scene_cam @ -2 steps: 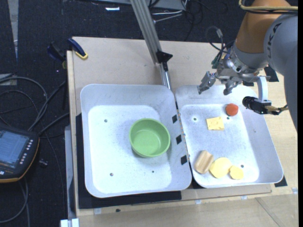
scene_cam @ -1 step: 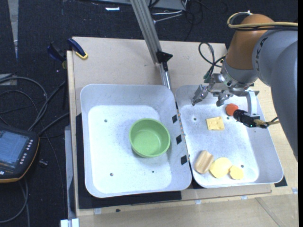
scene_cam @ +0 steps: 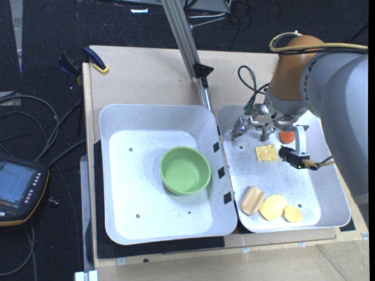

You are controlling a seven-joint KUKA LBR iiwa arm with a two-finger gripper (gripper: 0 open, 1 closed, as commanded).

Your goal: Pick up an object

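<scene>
Camera view puts your gripper (scene_cam: pixel 253 127) over the right bin's (scene_cam: pixel 328 215) far end, fingers spread with nothing between them. Your nearest candidate, the yellow cheese wedge (scene_cam: pixel 266 153), lies on the bin floor just toward the near edge from it.

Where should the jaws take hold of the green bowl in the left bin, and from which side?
Grip the green bowl by its rim, coming straight down from above: it stands upright and open, so one jaw could go inside, one outside the thin wall.
</scene>
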